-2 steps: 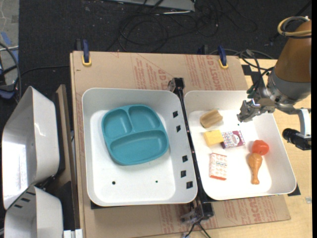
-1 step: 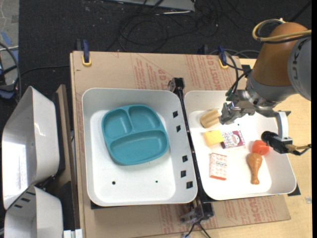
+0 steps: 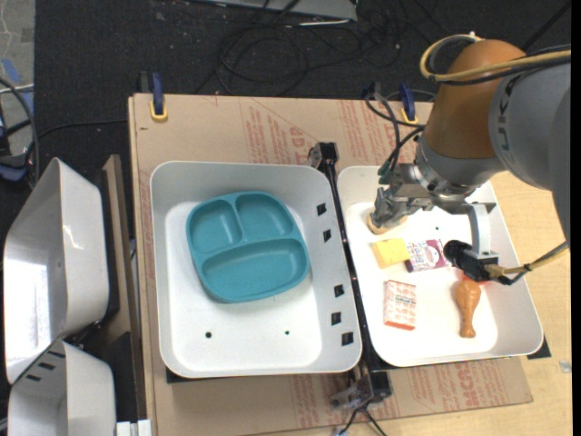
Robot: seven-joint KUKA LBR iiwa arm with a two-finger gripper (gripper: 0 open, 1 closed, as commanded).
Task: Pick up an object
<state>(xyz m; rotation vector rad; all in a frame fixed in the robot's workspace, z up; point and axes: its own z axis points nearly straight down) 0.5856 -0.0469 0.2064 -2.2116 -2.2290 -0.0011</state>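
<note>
In the right bin (image 3: 508, 334) lie a yellow block (image 3: 388, 252), a small purple and white packet (image 3: 425, 256), an orange and white patterned packet (image 3: 400, 304) and a brown drumstick-shaped toy (image 3: 467, 305). My gripper (image 3: 386, 214) hangs low over the bin's far left part, just above the yellow block and beside a pale thing at the bin's left wall. The wrist hides the fingertips. Nothing shows between them.
The left bin (image 3: 182, 334) holds a teal divided plate (image 3: 247, 245). A dark divider (image 3: 343, 271) runs between the bins. White containers (image 3: 50, 262) stand off the bench at the left. Cables lie on the floor behind.
</note>
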